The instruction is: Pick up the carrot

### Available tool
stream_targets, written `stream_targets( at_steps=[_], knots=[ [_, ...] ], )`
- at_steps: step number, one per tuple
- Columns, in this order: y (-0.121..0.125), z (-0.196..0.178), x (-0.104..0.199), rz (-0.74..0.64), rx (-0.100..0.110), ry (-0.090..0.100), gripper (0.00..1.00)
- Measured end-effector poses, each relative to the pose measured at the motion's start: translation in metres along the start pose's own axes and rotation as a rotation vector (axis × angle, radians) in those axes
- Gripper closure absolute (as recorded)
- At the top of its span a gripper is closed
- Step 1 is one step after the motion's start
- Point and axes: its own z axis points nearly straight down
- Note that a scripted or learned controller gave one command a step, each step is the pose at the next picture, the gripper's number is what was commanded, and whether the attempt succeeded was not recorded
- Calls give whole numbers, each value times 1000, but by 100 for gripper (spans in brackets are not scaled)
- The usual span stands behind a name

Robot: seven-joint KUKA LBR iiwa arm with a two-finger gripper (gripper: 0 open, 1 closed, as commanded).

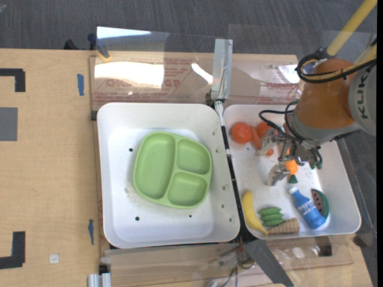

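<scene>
The carrot is a small orange piece with a bit of green at its top, lying in the right bin near its middle. My gripper hangs straight over it from the orange-banded wrist, and its metal parts crowd right against the carrot's left side. From this slant I cannot make out whether the carrot is between them or just beside them. The wrist and cables hide the bin floor behind the carrot.
A red-orange tomato and an orange bit lie at the right bin's back left. Along the front are a banana, green pea pod, waffle cone, blue bottle and watermelon slice. The left bin holds a green divided plate.
</scene>
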Motion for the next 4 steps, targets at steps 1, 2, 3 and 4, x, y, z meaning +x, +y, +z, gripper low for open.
stream_targets(
  at_steps=[1,2,3,4],
  knots=[
    [0,-14,-4,-1,1,-13,100],
    [63,-101,-45,-90,-4,-3,100],
    [-26,-117,-63,-66,0,3,100],
    [-22,-116,-63,-71,-2,4,0]
  ],
)
